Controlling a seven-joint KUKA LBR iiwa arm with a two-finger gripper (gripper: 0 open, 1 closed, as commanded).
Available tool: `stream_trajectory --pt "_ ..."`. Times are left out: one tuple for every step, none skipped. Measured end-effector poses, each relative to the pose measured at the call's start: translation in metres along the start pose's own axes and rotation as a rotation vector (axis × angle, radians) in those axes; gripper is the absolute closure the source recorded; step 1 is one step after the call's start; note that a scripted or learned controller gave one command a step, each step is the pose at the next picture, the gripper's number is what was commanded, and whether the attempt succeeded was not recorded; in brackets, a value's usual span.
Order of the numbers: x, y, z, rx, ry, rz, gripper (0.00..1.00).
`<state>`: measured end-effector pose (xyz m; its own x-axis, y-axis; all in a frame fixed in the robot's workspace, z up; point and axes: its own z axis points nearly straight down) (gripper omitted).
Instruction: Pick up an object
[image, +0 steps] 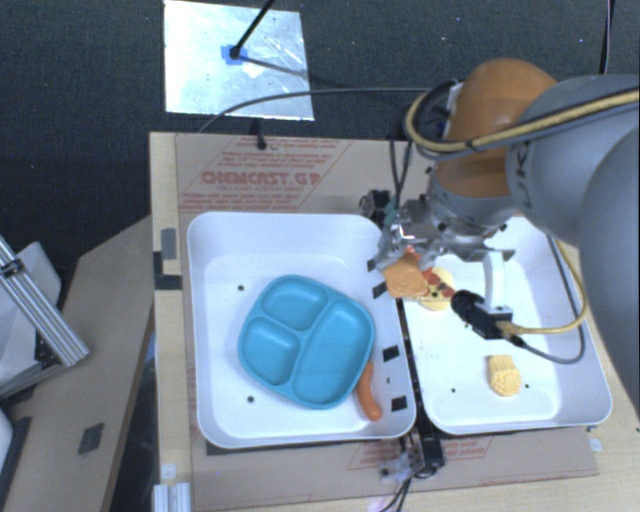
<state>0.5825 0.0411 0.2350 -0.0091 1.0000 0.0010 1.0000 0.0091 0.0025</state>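
My gripper (405, 262) hangs over the divider between the two white bins, at the upper left corner of the right bin (560, 400). A tan-orange toy food piece (403, 281) sits between its fingertips, and the gripper is shut on it. Just to the right, a pale yellow piece with a red bit (436, 294) lies on the right bin's floor. A yellow corn-like chunk (505, 377) rests lower in that bin. An orange sausage-shaped toy (368, 392) lies in the left bin (220, 300) beside the blue plate.
A blue divided plate (305, 340) fills the middle of the left bin. The grey arm with its orange band (500, 110) and a yellow cable (545, 330) cover the upper part of the right bin. A black connector (478, 313) hangs near the gripper.
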Motion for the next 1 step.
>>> stream_trajectory --pt "0.0576 0.0227 -0.0044 -0.001 0.002 -0.002 1.0"
